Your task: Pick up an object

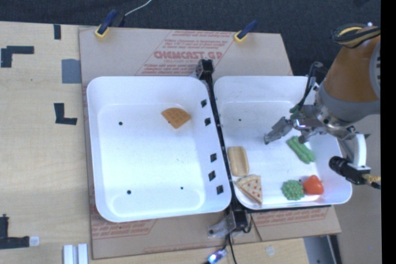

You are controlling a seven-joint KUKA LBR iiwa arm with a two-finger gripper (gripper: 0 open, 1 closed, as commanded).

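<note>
My gripper hangs over the right bin, near its right side, reaching in from the right. Its fingers are spread open with nothing between them; the left finger points toward the bin's middle. A green pea pod lies just below and right of the gripper, next to the other finger. At the bin's front right corner, a green broccoli piece and a red tomato sit side by side. A bread roll and a sandwich wedge lie at the front left.
The left bin holds one orange waffle piece near its back. A black divider with clips runs between the bins. The arm's body looms over the right bin's right rim.
</note>
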